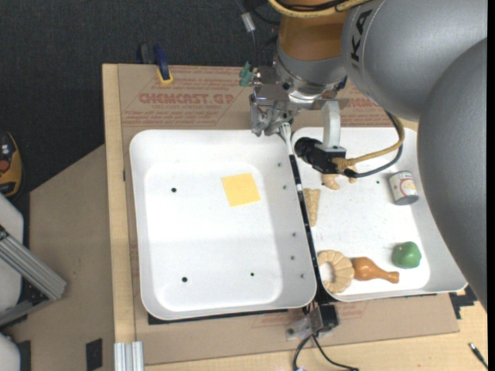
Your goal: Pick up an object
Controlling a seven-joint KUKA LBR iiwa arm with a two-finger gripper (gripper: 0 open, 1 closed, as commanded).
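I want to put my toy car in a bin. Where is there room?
The left bin has lots of bare floor all around the yellow square. The right bin is crowded: can, green ball, drumstick and round pastry, with a small bare patch in the middle between them.

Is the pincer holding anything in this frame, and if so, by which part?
Nothing is held. The pincer hangs above the far rim of the left white bin, with no object between its fingers. The flat yellow square lies untouched on that bin's floor.

One fixed camera looked steeply down on the worktop [116,207] from above, both bins [155,207] centred in frame.
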